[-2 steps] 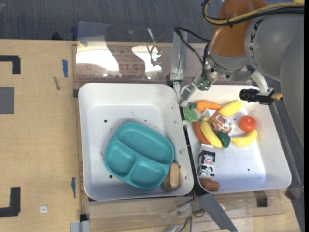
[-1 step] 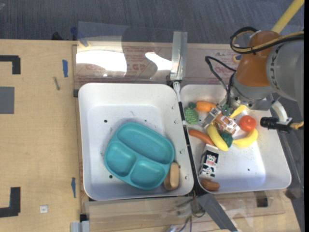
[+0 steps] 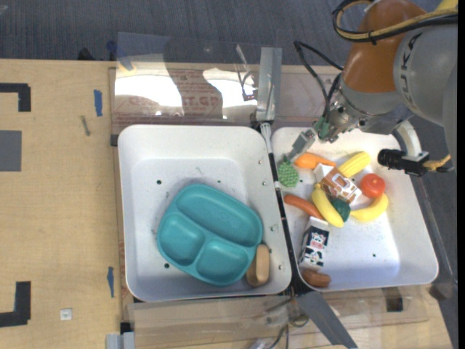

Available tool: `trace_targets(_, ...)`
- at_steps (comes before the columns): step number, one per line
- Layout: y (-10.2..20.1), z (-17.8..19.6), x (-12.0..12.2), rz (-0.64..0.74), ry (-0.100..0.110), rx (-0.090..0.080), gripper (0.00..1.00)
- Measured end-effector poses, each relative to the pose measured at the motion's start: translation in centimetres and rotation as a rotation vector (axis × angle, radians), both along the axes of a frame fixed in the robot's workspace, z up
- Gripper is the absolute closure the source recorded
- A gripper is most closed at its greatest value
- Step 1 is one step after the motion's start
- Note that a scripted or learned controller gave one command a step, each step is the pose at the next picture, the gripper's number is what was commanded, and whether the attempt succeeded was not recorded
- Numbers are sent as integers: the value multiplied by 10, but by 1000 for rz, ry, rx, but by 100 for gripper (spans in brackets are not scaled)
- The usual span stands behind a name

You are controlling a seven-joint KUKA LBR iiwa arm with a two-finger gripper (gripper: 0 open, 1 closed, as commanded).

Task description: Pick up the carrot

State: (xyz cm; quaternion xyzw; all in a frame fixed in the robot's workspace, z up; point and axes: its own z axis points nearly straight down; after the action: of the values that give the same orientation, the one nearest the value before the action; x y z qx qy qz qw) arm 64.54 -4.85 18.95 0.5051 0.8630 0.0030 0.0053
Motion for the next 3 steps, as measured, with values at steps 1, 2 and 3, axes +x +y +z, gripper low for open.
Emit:
trace_targets(1,-51,-80,-16,-154,19,0,0)
trace_targets(2,-52,-103,13,-282,4,1,0)
trace_targets(3,-50,-94,11,-277,16,1,100)
